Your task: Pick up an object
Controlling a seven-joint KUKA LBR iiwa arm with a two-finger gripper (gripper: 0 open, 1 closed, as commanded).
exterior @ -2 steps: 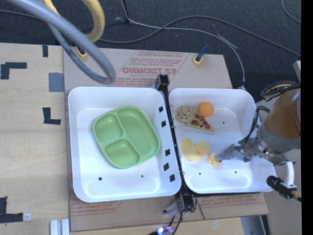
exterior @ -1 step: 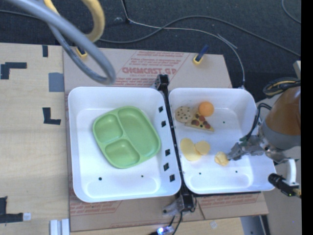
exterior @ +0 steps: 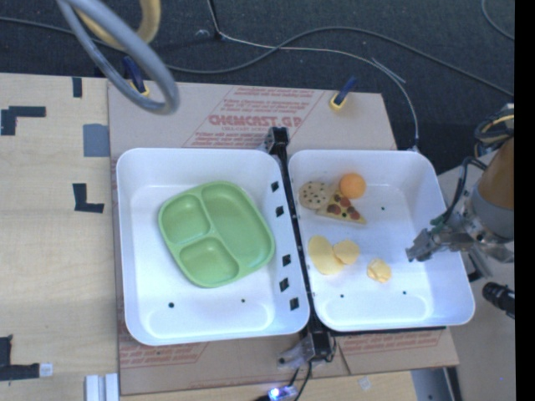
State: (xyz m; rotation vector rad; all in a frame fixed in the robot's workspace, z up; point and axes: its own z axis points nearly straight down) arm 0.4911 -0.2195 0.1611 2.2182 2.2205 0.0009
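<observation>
The right bin (exterior: 435, 307) holds several food pieces. A cookie (exterior: 313, 194) and a pizza slice (exterior: 344, 210) lie at its upper left, with an orange ball (exterior: 352, 185) beside them. Two pale yellow pieces (exterior: 333, 254) sit lower, and a small yellow piece (exterior: 379, 271) lies further right. My gripper (exterior: 420, 250) hangs over the bin's right part, right of the small yellow piece and apart from it. I see nothing between its fingers.
The left bin (exterior: 142, 307) holds a green divided plate (exterior: 216, 232). A black divider (exterior: 288, 224) runs between the bins. Cables cross the dark floor at the top, and a grey hose (exterior: 117, 40) hangs at upper left.
</observation>
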